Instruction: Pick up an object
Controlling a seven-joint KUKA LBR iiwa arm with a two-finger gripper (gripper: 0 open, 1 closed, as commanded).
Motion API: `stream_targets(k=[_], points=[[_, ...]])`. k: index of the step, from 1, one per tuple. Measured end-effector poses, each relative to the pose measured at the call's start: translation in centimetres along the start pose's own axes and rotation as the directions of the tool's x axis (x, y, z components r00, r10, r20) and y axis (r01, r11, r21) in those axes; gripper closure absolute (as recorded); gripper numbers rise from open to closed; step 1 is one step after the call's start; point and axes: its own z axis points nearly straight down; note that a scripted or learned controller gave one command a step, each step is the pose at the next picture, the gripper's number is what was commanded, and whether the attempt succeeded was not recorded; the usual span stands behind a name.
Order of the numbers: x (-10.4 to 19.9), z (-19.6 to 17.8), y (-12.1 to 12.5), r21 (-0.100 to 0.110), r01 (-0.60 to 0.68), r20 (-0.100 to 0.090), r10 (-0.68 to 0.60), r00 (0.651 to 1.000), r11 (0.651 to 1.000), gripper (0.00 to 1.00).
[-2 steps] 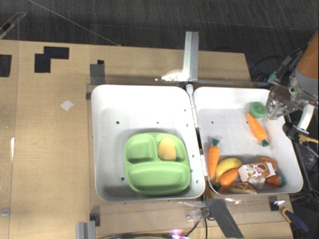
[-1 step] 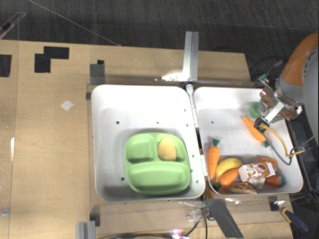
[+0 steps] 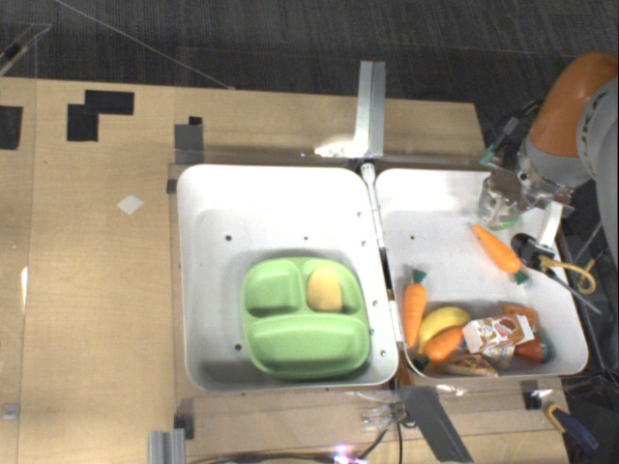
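In the right bin [image 3: 435,201] lie several toy foods. One carrot [image 3: 496,247] rests slantwise near the far right wall. A second carrot [image 3: 414,309] lies along the left wall, beside a yellow banana [image 3: 442,322]. A white and red packet [image 3: 498,333] and other orange pieces [image 3: 446,344] crowd the near edge. My gripper [image 3: 503,207] hangs over the bin's far right corner, just above the upper end of the slanted carrot. Nothing shows held in it.
The left bin [image 3: 213,220] holds a green divided plate [image 3: 290,341] with a yellow rounded fruit [image 3: 325,288] in its upper right compartment. A metal post [image 3: 371,104] stands behind the divider between the bins. Cables [image 3: 561,269] trail by the right bin's right wall.
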Motion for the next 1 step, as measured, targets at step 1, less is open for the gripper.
stream_targets(k=[1], points=[[-0.01, 0.00, 0.00, 0.000, 0.000, 0.000, 0.000, 1.000, 1.000, 0.00]])
